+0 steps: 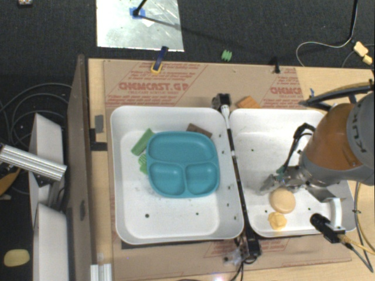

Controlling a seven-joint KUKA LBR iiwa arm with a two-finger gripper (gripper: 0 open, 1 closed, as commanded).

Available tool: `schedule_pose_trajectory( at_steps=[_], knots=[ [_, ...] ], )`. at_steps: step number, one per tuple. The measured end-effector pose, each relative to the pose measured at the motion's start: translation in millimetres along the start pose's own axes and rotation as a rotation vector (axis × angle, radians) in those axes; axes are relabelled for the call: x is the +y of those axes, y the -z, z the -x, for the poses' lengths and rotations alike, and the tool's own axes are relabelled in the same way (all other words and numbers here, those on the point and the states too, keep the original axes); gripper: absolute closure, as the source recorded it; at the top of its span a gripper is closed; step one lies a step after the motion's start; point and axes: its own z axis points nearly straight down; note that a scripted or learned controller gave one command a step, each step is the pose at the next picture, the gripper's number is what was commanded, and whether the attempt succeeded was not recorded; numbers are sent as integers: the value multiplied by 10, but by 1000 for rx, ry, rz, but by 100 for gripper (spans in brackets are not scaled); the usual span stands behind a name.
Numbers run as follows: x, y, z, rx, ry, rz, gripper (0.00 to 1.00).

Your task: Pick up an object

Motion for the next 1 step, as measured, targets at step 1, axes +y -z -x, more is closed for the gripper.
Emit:
schedule_pose_trajectory(
  at_steps=[1],
  knots=[
    [340,537,603,-8,-9,9,0]
  ],
)
